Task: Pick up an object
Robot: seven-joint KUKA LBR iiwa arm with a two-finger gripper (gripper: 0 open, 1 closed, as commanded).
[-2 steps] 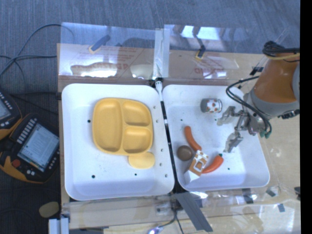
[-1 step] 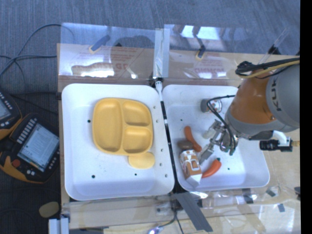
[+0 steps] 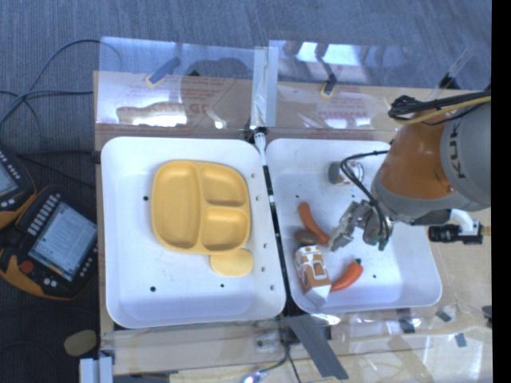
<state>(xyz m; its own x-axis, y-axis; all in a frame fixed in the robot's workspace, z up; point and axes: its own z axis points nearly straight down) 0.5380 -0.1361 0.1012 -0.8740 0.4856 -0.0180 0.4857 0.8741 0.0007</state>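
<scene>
Nearest the camera, in the right bin [image 3: 415,290], a small carton [image 3: 312,268] lies beside an orange carrot [image 3: 347,275]. Just behind them sits a sausage [image 3: 313,223]. Over this bin hangs the gripper [image 3: 357,231], fingers spread apart and holding nothing. Across in the left bin [image 3: 128,294], a yellow tray [image 3: 200,206] rests.

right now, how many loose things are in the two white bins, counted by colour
yellow: 2 (divided plastic tray, small round yellow piece at its lower edge, both in the left bin)
orange: 2 (long orange sausage-like piece, orange carrot-shaped piece, right bin)
white and brown: 1 (small printed carton)
dark brown: 1 (small lump)
total: 6
</scene>
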